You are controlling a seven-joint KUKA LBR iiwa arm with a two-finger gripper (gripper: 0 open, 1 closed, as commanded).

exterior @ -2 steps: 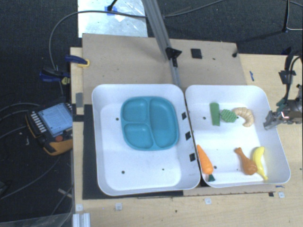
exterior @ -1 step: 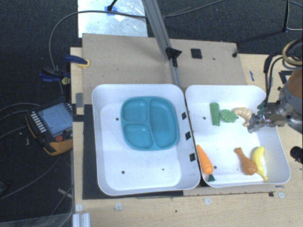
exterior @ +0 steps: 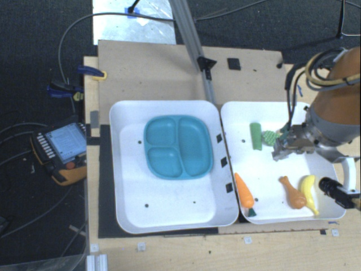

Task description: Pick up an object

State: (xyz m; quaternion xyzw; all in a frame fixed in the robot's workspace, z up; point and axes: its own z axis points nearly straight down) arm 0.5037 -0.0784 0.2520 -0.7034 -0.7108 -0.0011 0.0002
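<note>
The right bin (exterior: 237, 117) holds a green cucumber-like stick (exterior: 256, 136), a small green textured piece (exterior: 269, 136), an orange carrot (exterior: 244, 190), a brown drumstick (exterior: 292, 194) and a yellow banana (exterior: 309, 192). My gripper (exterior: 281, 148) hangs over the upper middle of that bin, just right of the small green piece and close to it. The arm's orange band and grey wrist cover the bin's upper right part.
The left bin (exterior: 127, 168) holds a blue divided plate (exterior: 178, 147). A grey pole (exterior: 189, 33) slants down to the seam between the bins. Clamps, cables and a hand-held controller (exterior: 61, 150) lie off the bench to the left.
</note>
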